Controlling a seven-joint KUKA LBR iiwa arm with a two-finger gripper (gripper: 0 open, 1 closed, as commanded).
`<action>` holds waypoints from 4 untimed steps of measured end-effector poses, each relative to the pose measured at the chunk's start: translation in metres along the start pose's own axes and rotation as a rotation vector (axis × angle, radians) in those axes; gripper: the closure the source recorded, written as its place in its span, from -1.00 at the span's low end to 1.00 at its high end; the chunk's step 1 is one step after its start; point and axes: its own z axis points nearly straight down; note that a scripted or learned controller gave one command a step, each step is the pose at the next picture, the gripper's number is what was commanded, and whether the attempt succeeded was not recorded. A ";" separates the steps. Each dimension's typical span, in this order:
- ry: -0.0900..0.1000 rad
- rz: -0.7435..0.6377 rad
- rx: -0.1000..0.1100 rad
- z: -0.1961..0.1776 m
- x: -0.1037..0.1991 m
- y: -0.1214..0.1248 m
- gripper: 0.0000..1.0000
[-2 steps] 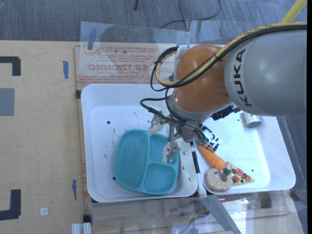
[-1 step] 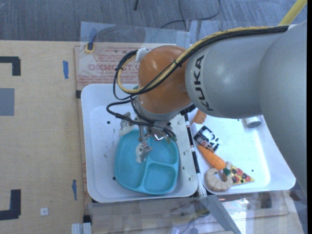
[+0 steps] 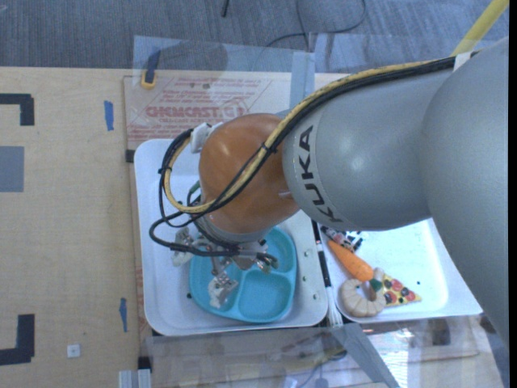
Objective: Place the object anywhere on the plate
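A blue divided plate (image 3: 266, 293) lies in the near half of the left white bin (image 3: 149, 217). My gripper (image 3: 220, 285) hangs low over the plate's left compartment, under the orange band and the grey wrist. The wrist hides most of the bin's middle and the plate's far edge. From this angle I cannot make out anything held in the gripper.
The right bin (image 3: 436, 249) holds an orange toy carrot (image 3: 351, 259), a pale doughnut-like ring (image 3: 361, 297) and a toy pizza slice (image 3: 397, 291) near its front left. The big grey arm covers that bin's far part. Black and yellow cables (image 3: 166, 186) loop beside the wrist.
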 end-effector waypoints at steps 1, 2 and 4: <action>0.000 -0.073 0.001 -0.011 0.029 -0.050 -1.00; -0.005 -0.161 0.002 -0.026 -0.001 -0.057 -1.00; -0.004 -0.407 0.001 -0.046 0.023 -0.016 -1.00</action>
